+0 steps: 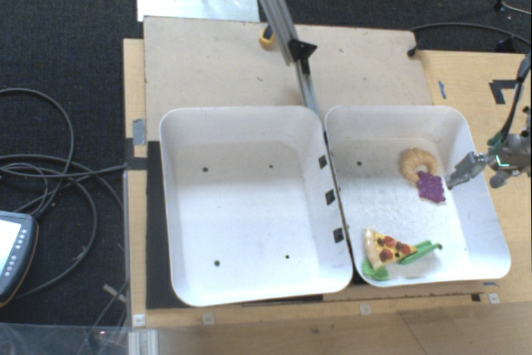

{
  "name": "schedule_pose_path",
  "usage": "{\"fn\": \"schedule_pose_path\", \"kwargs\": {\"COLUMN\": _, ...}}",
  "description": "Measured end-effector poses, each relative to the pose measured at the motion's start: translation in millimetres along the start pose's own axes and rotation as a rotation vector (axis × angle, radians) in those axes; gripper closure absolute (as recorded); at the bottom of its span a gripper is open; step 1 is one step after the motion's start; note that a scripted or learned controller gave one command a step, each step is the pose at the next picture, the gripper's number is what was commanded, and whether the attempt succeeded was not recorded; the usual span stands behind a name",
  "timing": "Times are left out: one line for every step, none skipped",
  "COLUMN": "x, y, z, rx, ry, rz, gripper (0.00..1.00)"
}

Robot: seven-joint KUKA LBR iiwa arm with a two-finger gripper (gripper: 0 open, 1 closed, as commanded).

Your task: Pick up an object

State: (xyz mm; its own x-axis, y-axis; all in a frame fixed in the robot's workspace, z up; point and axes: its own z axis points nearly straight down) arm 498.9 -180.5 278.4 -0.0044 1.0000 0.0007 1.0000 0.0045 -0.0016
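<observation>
The right bin (474,145) holds a tan ring-shaped pastry (415,161) with a purple grape bunch (431,187) touching its lower right side. A pizza slice (386,245) lies near the bin's front edge, beside a green pea pod-like toy (418,252). My gripper (462,171) reaches in over the bin's right wall, just right of the grape bunch and a little apart from it. Nothing is seen held in it.
The left bin (179,179) stands beside the right one, and their walls meet at a divider with black marks (330,197). A slanted metal pole (278,4) crosses the bench from the back. Cables and a pendant (12,249) lie on the floor at left.
</observation>
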Motion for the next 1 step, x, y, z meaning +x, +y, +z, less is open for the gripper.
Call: {"fn": "schedule_pose_path", "kwargs": {"x": 0.1, "y": 0.7, "z": -1.7, "rx": -0.004, "ry": -0.001, "rz": 0.001, "gripper": 0.0}}
